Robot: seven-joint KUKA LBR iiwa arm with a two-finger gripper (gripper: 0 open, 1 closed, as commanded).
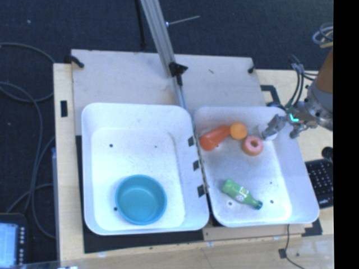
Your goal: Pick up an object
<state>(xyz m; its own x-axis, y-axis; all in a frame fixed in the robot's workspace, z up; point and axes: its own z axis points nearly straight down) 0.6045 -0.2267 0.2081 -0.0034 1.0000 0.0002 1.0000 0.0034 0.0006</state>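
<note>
The right bin (291, 206) holds an orange-red carrot-shaped piece (213, 137), a small orange ball (238, 130), a pink ring donut (253, 145) and a green bottle (240, 193) lying on its side. My gripper (284, 126) hangs over the bin's far right part, just right of the donut. Its two fingers stand apart, open, with nothing between them. The left fingertip (271, 129) is close to the donut without touching it.
The left bin (95, 128) contains a blue bowl (141, 199) near its front. A slanted metal pole (160, 32) rises behind the bins. A black keyboard (321, 179) lies on the bench beside the right bin. Cables hang by the wrist.
</note>
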